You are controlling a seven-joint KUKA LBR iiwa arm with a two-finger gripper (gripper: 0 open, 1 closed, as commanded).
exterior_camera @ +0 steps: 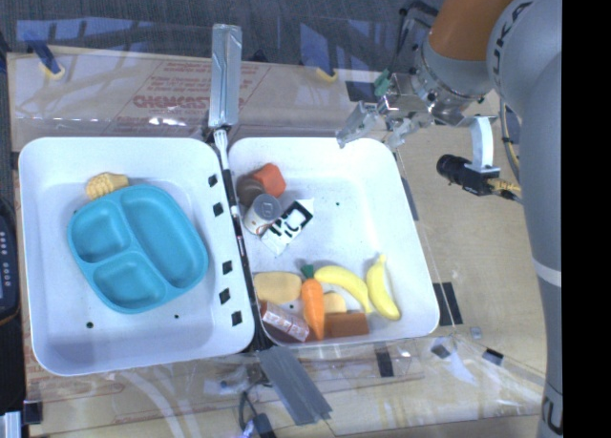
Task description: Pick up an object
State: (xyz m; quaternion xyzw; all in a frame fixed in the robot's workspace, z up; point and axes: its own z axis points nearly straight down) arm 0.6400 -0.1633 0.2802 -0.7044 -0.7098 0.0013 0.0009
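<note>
Tan bench board, taped over with clear plastic sheet, carries two shallow white bins side by side, with dark carpet beyond the far edge. Most of the loose objects sit in the right bin [406,226]. Along its near wall lie two bananas [385,290] close together, a carrot [313,305] standing lengthwise just left of them, a pale yellow rounded piece [277,285] touching the carrot's left side, a brown block [346,323] against the near rim, and a small wrapped packet [285,322] by the near left corner. Farther back, near the divider, an orange-red cup [268,178] lies tilted beside a small metal can [264,208], and a black-and-white card [291,223] rests just right of the can.

The gripper [366,129] hangs above the far rim of the right bin, near its far right corner, well apart from every object. Its two fingers are spread apart with nothing between them. Above it the orange band [473,2] and grey arm run off to the right.

In the left bin [38,264] a blue divided tray [136,247] lies flat, and a yellow corn piece [106,183] touches its far left edge. A grey strip [224,78] runs back from the seam between the bins
</note>
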